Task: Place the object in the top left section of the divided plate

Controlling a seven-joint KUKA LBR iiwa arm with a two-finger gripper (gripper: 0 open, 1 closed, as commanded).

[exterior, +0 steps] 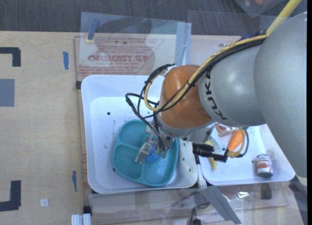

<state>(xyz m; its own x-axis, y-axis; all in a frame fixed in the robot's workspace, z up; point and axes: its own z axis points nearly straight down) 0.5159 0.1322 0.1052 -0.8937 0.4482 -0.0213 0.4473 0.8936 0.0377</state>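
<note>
Gripper [146,152] over teal divided plastic plate [129,158] in left white bin [95,121]; grip state cannot tell. Orange carrot-shaped toy [235,140], small red-labelled can [263,165] at 3 o'clock.

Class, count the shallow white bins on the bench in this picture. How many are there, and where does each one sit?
2. The left bin holds the teal divided plate; the right bin, partly under the arm, holds small items.
</note>
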